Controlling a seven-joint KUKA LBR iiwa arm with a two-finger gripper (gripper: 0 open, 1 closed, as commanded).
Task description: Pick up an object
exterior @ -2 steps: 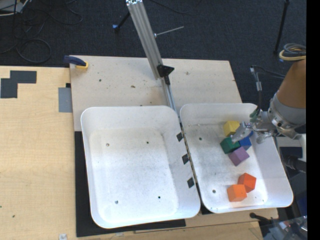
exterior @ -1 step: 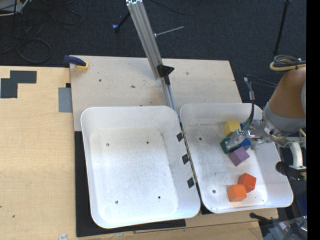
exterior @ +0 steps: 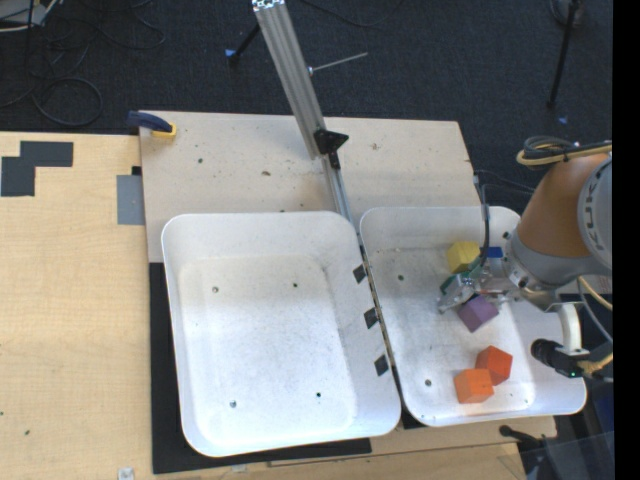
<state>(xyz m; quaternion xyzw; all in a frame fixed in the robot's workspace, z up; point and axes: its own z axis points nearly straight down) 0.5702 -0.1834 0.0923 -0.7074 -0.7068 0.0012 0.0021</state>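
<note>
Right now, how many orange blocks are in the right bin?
2. One orange block sits near the right bin's front corner; the other orange block lies just in front, touching it. The arm may hide more.

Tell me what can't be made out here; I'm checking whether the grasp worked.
- Claw, camera view: too small and dark to tell its state or whether it grips the purple block.
- Yellow object, camera view: partly hidden by the claw and cable; shape unclear.

Two bins sit side by side on the bench [exterior: 400,158]; the left bin [exterior: 190,258] adjoins the right bin [exterior: 420,408], which holds four blocks; the gripper [exterior: 465,293] hangs over two blocks [exterior: 478,312] at the far side; the others [exterior: 474,385] lie nearer the front.
</note>
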